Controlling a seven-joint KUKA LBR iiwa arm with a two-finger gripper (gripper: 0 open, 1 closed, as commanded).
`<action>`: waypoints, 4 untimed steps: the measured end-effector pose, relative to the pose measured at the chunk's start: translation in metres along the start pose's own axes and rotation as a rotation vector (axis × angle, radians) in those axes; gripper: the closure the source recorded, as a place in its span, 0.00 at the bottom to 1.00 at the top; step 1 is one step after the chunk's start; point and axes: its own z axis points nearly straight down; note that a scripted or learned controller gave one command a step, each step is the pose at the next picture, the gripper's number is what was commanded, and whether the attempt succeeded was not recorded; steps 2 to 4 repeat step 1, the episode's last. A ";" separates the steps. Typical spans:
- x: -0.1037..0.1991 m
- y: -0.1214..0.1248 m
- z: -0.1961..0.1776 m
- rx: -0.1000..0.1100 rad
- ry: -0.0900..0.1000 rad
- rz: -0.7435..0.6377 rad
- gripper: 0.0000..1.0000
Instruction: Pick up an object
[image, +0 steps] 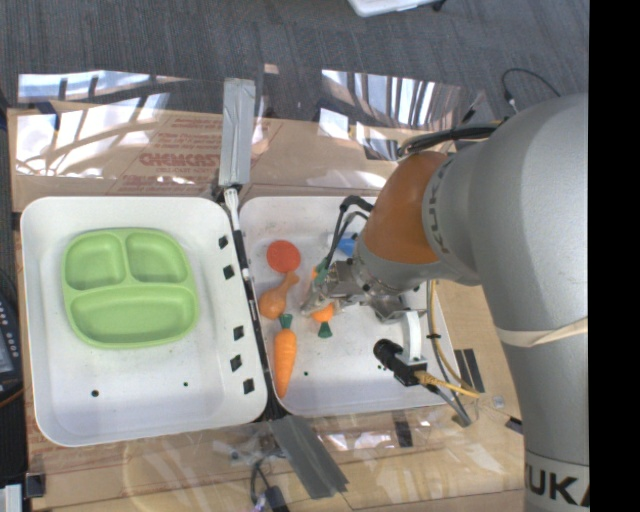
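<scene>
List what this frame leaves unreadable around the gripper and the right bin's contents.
- Gripper: the orange-banded wrist covers it from above, so its state and any hold are unreadable.
- Small orange piece beside the gripper: too small to identify.
- Blue object: mostly hidden behind the wrist and cables.
- Right bin: its right side lies under the arm.
- Readable: carrot, red ball, green divided plate.

The arm hides a blue object and much of the right bin.
</scene>
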 end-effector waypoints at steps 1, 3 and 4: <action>0.048 -0.008 -0.129 -0.007 0.001 -0.142 1.00; 0.048 -0.008 -0.129 -0.007 0.001 -0.142 1.00; 0.048 -0.008 -0.129 -0.007 0.001 -0.142 1.00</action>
